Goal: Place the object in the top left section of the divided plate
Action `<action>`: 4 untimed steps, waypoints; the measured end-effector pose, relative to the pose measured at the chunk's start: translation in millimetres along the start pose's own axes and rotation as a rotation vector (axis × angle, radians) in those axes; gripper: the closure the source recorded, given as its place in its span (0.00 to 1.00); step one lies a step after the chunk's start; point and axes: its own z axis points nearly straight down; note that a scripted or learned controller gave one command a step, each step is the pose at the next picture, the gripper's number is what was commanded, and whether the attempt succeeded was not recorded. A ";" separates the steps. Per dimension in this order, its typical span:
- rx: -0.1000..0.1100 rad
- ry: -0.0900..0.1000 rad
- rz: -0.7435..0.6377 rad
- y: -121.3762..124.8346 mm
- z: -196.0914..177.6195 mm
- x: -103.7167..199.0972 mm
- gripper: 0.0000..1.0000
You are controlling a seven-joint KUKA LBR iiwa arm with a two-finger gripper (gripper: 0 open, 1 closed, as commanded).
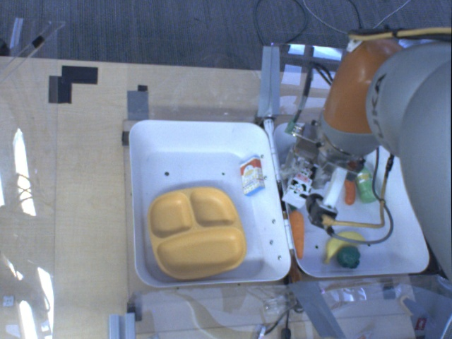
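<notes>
Gripper (305,189) low over right bin (395,260); divided plate (196,230) in left bin (198,147)

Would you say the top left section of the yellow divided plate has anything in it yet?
Empty: the top left section of the divided plate shows bare yellow.

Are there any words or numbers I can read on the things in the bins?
None can be read.
Small carton in the left bin: red and white print, too blurred to read.
Black-and-white carton in the right bin, under the arm: pattern, no legible letters.
</notes>
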 end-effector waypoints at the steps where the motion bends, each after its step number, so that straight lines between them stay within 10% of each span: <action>1: 0.000 0.000 -0.006 -10.3 7.5 101.6 1.00; 2: 0.003 -0.002 -0.007 -59.8 65.9 88.8 1.00; 3: 0.000 0.000 0.102 -22.8 38.2 163.5 1.00; 4: 0.001 0.000 -0.035 -43.4 47.9 194.7 1.00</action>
